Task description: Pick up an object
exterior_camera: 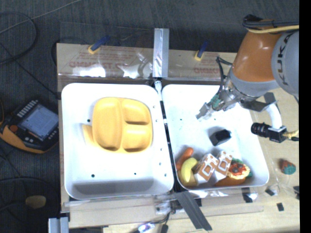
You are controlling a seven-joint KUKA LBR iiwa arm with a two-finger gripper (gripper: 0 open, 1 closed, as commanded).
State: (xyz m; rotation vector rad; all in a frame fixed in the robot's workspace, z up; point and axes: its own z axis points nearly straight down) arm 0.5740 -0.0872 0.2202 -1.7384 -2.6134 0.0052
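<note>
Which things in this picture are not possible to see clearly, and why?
1. Claw: small and blurred in the camera view; open or shut, I cannot tell.
2. Black block: too small and dark to identify.
3. Toy food: pieces overlap, so lower ones are partly hidden.
4. Arm: cut off by the right edge.
5. Yellow tray: it hides the bin floor beneath.

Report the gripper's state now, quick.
Gripper: above the right bin, nothing visibly between its fingers; open or shut cannot be told.
</note>
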